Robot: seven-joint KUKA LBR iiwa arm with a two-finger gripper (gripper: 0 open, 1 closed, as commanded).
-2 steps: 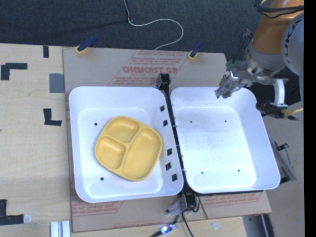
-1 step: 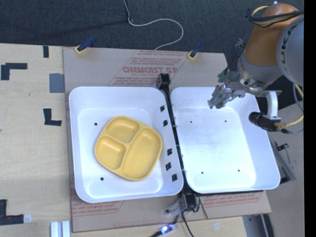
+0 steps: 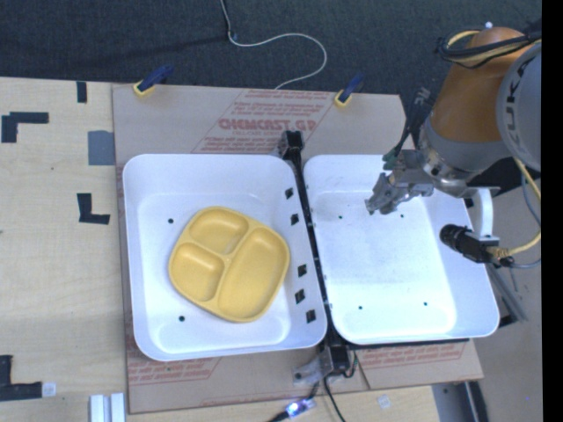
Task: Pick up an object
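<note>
Your only pickable thing, the yellow divided plate [image 3: 230,263], lies flat in the middle of the left bin [image 3: 145,178]. The gripper [image 3: 384,202] hangs over the right bin [image 3: 479,323], well apart from that plate and across the divider from it; I cannot tell how its fingers stand. Close here and you'll likely grab nothing; the plate's shallow rim may also slip

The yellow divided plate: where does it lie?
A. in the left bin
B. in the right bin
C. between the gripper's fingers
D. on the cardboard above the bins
A: the yellow divided plate lies flat on the floor of the left bin, while the gripper is over the right bin.
</note>
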